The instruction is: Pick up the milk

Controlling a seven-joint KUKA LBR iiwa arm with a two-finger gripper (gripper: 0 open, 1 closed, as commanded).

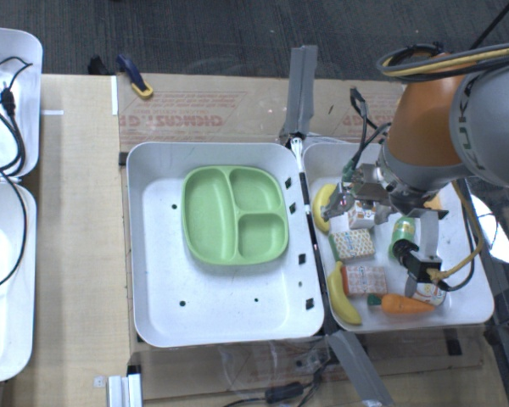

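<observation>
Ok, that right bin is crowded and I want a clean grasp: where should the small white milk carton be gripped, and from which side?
Probably from straight above, across the top of the small white milk carton. A yellow banana sits at its left, a speckled box in front and a green bottle to its right, so side approaches look blocked.

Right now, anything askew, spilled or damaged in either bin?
Nothing stands out. The green plate lies flat in the left bin. The right bin is crowded but tidy: two bananas, a carrot, small boxes, all lying inside its walls. No spill or damage visible. The gripper sits over the boxes.
</observation>
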